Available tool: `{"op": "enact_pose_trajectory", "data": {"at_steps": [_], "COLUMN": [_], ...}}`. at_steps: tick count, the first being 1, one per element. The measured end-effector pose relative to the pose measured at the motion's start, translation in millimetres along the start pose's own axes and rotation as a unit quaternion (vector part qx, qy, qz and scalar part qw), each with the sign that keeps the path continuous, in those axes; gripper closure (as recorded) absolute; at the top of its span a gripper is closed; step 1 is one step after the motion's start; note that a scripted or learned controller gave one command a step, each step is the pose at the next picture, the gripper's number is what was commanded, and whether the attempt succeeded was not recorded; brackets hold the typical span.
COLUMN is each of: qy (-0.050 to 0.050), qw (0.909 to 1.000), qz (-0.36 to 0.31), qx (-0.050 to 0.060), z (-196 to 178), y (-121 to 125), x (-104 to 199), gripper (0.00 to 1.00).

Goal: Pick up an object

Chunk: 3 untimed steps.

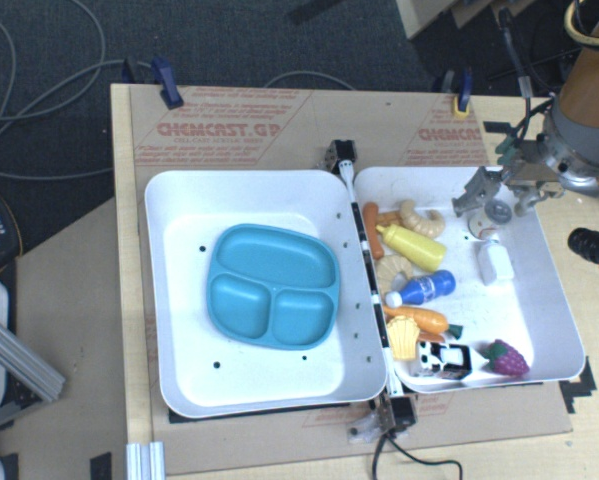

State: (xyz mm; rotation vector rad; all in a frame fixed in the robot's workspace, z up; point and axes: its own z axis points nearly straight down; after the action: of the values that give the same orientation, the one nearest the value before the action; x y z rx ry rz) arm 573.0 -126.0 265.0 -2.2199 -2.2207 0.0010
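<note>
Two white bins sit side by side on a cardboard-covered bench (279,118). Left bin (179,368) holds a blue divided plate (272,285), three compartments, lying flat near the middle. Right bin (539,308) has the toys, mostly bunched along its left wall: a yellow bottle (412,245) w/ red tip lying on its side, a beige curved piece (420,218) just behind it, an orange-brown sausage (372,217) by the divider, a blue bottle (422,289) w/ white cap lying flat, a carrot (423,320) below that, a corn cob (403,340) touching the carrot, a black-and-white toy (446,360) near the front wall, purple grapes (506,359) at the front right. A small white block (492,264) lies apart from the rest, mid-bin. Gripper (489,206) hangs over the back part of the right bin, arm coming in from the right; cannot tell how the jaws stand, nothing seen between them. White block is just in front of the gripper, not touching as far as seen
</note>
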Motion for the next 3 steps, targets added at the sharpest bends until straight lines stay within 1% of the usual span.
{"op": "enact_pose_trajectory", "data": {"at_steps": [1,2,3], "qy": [0.001,0.0,-0.001], "qw": [1.0,1.0,1.0], "qz": [-0.001,0.0,-0.001], "qx": [0.005,0.002,-0.002], "z": [129,184,180], "y": [10,13,39], "x": [14,12,33], "gripper": [0.0,0.0,0.0]}}
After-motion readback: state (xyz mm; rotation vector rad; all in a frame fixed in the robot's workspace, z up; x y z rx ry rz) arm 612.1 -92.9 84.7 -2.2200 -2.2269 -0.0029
